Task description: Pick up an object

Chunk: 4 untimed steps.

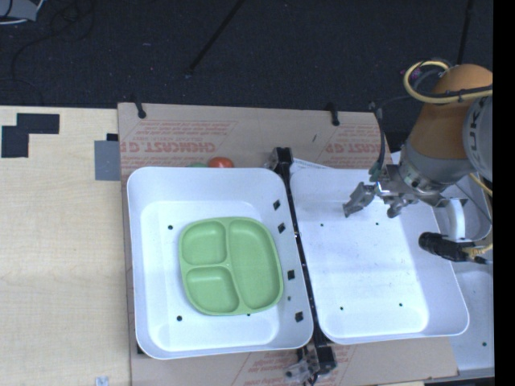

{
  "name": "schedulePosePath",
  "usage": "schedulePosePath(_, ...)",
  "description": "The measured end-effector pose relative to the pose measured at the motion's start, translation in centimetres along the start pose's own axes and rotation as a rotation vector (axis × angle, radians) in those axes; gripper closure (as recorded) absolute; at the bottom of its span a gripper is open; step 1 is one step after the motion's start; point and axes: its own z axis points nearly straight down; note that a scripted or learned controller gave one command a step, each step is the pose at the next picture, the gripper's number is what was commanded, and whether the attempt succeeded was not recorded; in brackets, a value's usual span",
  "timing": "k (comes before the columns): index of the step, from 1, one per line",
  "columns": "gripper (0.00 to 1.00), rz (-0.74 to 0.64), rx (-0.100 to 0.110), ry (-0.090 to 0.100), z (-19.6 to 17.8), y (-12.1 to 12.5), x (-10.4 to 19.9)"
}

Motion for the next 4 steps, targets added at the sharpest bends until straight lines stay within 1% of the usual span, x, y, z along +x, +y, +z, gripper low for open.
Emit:
schedulePosePath(2,0.00,0.001,-0.001,0.001,9.3,0.0,0.0)
schedulePosePath(3,1.00,0.004,-0.003,0.000,8.0,0.0,-0.1)
schedulePosePath(4,1.00,0.003,-0.009,-0.002,2.3,0.7,-0.8)
